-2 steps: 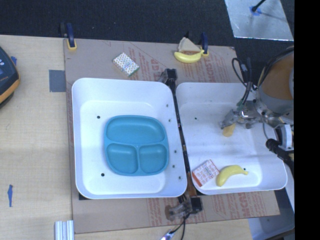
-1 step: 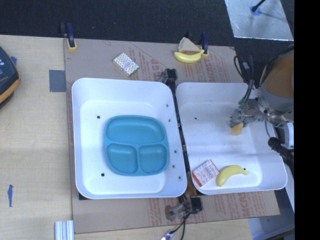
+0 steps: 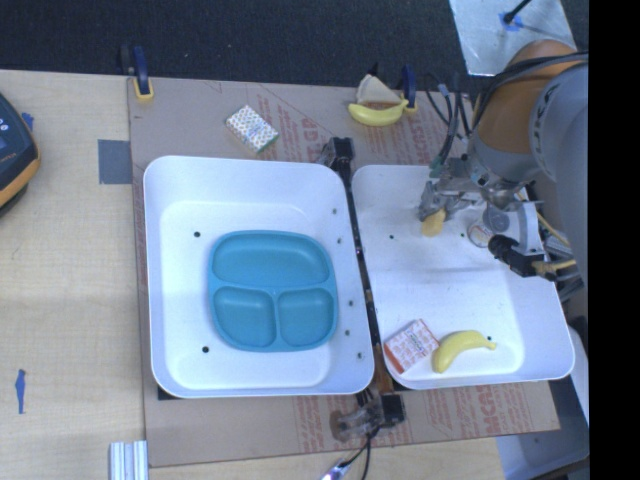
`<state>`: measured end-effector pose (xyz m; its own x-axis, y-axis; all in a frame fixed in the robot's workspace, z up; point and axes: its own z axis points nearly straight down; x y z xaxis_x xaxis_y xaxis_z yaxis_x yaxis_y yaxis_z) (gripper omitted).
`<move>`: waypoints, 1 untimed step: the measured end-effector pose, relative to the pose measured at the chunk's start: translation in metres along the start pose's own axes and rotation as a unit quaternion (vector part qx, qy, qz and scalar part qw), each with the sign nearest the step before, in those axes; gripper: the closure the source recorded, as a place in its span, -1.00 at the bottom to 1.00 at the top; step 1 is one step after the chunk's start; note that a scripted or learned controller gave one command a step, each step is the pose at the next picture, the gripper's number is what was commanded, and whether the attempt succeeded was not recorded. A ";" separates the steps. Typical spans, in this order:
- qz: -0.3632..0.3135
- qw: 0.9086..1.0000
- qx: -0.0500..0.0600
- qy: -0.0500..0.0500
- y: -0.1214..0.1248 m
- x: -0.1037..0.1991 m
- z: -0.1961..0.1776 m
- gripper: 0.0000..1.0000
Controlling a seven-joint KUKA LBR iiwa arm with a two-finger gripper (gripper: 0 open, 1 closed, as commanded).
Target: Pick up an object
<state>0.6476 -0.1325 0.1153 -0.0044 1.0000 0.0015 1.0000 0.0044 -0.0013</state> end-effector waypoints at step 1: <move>0.000 1.000 0.000 0.000 -0.005 0.080 -0.077 1.00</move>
